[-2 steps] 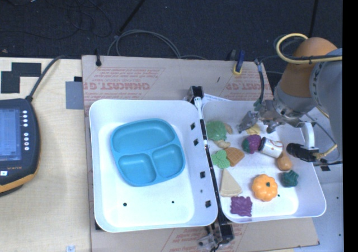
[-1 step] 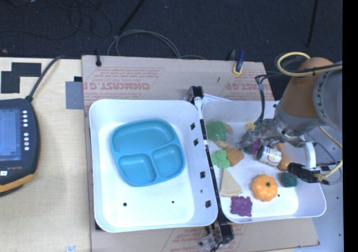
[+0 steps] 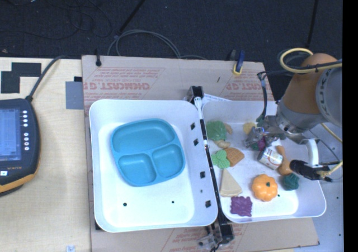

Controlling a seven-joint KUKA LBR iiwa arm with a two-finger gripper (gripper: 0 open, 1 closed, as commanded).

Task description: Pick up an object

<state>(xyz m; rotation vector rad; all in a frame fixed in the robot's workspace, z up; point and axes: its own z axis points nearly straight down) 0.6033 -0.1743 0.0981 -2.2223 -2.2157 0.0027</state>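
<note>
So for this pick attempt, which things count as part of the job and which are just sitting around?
Job:
claw
right bin
toys in it: pumpkin, grapes, wedge, can, lettuce

Lying about:
left bin
blue tray
pendant
cardboard

Arm [image 3: 313,91]: single, grey, orange band above the wrist, entering from the right, bent downward and leftward. Gripper [image 3: 258,138]: lowered, at the arm's left end, low above the surface; finer detail too blurred to read.
</note>
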